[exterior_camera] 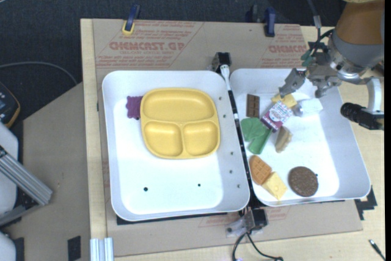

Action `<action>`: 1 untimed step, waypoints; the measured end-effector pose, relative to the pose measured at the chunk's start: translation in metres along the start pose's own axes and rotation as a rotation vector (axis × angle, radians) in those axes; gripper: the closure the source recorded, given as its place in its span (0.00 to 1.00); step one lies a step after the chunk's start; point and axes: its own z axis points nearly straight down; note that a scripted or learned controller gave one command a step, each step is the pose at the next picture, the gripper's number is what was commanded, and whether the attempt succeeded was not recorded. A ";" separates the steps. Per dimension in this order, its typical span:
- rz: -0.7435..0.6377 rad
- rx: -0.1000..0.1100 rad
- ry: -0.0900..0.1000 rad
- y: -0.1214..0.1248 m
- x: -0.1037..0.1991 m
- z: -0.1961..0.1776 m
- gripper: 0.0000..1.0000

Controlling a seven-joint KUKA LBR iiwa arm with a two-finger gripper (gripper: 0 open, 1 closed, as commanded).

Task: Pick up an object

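My gripper point(307, 85) hangs over the far part of the right bin point(348, 150), its two fingers point(294, 79) spread open with nothing between them. Just below and left of the fingers lie a small yellow piece point(285, 98) and a white and pink wrapper point(278, 113). Further items in this bin are a brown chocolate bar point(253, 105), a green toy point(255, 134), a tan piece point(282, 139), a waffle point(259, 169), a yellow cheese wedge point(275, 185) and a round brown cookie point(303, 181).
The left bin point(122, 168) holds a yellow divided plate point(180, 122) with a purple item point(132, 107) at its left side. A black divider strip point(232, 113) runs between the bins. Blue and yellow clamps point(130, 20) sit on the bench's far edge.
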 end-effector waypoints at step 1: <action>-0.003 -0.015 -0.002 0.002 0.000 -0.009 0.00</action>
